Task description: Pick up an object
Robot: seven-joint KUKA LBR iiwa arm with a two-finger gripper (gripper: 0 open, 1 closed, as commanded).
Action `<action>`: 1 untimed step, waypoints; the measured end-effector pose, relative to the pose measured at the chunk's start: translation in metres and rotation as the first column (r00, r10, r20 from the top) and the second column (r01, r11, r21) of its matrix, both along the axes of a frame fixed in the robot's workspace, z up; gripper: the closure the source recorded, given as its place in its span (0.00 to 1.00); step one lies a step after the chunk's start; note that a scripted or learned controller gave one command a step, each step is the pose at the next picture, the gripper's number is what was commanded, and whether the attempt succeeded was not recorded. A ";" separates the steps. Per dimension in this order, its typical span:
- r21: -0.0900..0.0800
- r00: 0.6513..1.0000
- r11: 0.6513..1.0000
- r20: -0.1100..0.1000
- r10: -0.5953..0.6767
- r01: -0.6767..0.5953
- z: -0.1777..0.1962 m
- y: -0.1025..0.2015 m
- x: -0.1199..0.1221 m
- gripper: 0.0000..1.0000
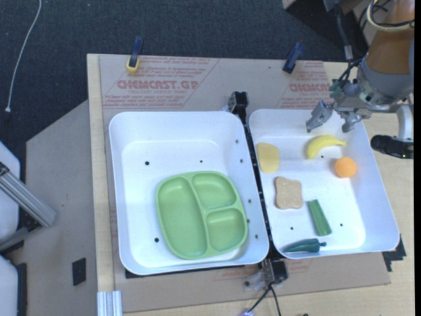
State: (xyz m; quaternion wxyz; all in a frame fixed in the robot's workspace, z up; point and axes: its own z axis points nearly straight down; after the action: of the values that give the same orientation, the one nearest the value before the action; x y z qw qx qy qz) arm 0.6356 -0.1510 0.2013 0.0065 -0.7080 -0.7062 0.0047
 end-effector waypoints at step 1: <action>-0.002 1.000 1.000 0.015 0.003 -0.003 0.009 0.000 0.003 0.00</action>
State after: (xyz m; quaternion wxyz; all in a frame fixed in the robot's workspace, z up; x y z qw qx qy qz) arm 0.6388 -0.1506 0.2101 0.0004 -0.7070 -0.7072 0.0003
